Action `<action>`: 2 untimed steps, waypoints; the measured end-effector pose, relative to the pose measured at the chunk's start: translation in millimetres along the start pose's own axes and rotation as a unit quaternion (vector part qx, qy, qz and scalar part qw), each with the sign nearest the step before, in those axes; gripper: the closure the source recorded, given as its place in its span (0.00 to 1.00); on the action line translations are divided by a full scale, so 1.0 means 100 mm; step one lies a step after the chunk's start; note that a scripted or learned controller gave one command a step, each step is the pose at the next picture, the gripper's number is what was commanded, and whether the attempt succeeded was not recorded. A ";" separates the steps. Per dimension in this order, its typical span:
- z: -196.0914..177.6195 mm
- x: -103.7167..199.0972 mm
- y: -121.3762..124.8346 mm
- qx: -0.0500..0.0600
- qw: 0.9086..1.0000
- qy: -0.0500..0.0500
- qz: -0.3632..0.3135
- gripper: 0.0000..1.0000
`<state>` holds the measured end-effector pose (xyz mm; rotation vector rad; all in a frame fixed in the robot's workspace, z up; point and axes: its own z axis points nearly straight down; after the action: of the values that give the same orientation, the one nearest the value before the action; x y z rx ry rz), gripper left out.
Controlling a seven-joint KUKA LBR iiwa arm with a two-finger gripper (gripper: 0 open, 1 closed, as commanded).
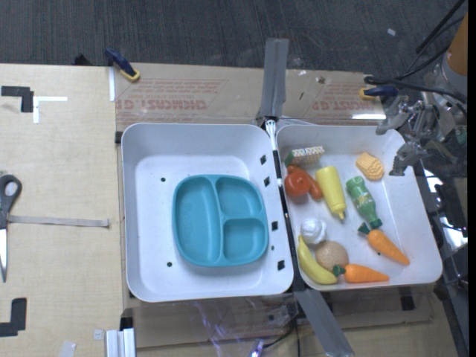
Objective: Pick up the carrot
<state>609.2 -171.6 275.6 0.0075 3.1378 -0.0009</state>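
Two orange carrots with green tops lie in the right bin (428, 222). One carrot (388, 247) is near the right wall, slanting down to the right. The other carrot (363, 274) lies flat along the front wall beside a brown ball. My gripper (394, 147) hovers over the bin's back right corner, above and to the right of a yellow ridged piece (370, 166). It is open with nothing between its fingers, well apart from both carrots.
The right bin also holds a green bottle (362, 199), a yellow bottle (332, 190), a red vegetable (297, 182), a banana (314, 262), a white garlic (313, 230) and a cracker (306, 154). In the left bin (137, 199) sits a teal divided plate (220, 219).
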 end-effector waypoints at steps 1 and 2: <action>0.78 0.46 -0.26 0.000 0.997 0.000 -0.080 0.00; 1.82 0.94 -0.51 0.000 1.000 0.000 -0.002 0.00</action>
<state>515.5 -221.9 93.0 -0.0003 3.1370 -0.0017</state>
